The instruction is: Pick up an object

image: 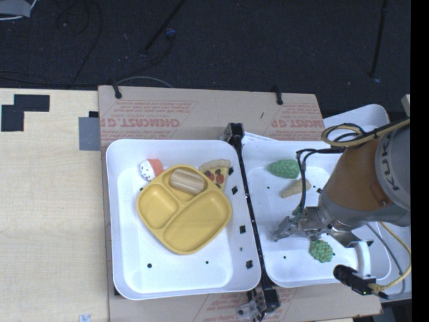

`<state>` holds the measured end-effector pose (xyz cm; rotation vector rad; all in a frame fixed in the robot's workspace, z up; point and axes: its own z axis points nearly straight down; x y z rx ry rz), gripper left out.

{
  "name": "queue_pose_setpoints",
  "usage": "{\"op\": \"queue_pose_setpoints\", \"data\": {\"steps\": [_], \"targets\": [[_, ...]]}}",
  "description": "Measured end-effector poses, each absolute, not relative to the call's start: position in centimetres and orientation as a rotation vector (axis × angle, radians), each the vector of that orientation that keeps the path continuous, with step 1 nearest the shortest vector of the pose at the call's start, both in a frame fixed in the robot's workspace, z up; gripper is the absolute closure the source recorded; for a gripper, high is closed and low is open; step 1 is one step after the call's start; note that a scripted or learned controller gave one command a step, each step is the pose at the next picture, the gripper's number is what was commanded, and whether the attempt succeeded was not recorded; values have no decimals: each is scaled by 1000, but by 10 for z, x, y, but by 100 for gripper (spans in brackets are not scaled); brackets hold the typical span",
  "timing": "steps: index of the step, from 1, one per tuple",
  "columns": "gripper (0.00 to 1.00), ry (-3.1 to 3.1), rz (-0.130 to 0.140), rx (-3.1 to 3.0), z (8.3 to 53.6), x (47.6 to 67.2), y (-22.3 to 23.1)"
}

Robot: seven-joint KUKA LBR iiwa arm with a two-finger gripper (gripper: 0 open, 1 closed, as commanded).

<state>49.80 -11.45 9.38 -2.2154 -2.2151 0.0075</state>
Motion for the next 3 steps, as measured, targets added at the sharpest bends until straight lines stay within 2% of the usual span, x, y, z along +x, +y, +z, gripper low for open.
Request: {"op": "queue_pose_setpoints", "data": {"steps": [1,2,3], "targets": [[0,-2217,3,-2220,87,498,-114],[100,-2212,2,-2225,98,498,-115],[100,-2221,-1,-2222,144,491,-112]]}}
